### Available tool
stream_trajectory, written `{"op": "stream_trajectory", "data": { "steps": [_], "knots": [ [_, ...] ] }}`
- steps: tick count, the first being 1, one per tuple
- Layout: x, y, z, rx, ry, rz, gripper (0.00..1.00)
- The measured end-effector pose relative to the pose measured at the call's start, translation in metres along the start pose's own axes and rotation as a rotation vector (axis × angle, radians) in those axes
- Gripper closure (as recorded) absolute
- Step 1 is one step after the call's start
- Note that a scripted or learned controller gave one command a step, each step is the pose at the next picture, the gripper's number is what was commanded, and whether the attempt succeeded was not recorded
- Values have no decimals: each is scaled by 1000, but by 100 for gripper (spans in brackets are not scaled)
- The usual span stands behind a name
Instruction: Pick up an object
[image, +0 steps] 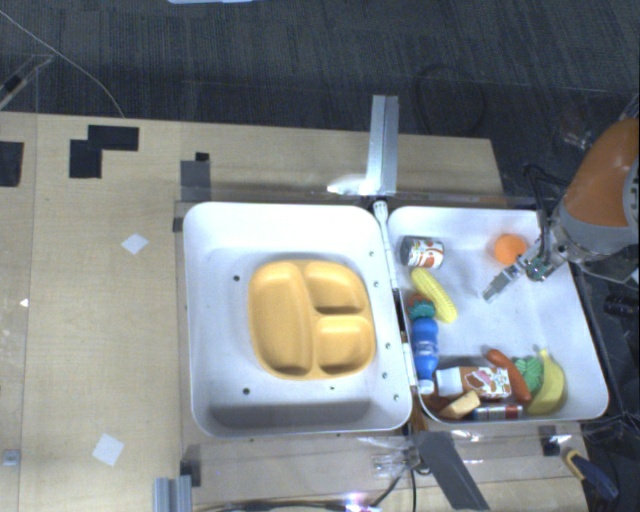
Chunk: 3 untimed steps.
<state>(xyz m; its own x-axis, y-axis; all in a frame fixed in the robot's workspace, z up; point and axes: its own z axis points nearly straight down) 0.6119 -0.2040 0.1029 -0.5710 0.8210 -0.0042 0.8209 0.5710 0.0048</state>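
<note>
Just gripper (503, 283), beside orange ball (511, 248), right bin (590, 345)

Light wooden bench (90, 330) fills left and centre — pale grain, black tape patches (100, 147) at far left, small white squares (134, 243) scattered on it. Dark grey carpet floor (250, 50) beyond far edge. Upright metal post (384, 140) at far side — bright reflection at base. Thin cable (70, 60) crosses carpet far left.
</note>
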Motion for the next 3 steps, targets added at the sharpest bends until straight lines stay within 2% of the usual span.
{"op": "stream_trajectory", "data": {
  "steps": [1, 2, 3],
  "knots": [
    [38, 7, 15, -3, -3, 131, 0],
    [-17, 37, 5, -4, -6, -123, 0],
    [25, 55, -10, -2, -1, 125, 0]
  ]
}}
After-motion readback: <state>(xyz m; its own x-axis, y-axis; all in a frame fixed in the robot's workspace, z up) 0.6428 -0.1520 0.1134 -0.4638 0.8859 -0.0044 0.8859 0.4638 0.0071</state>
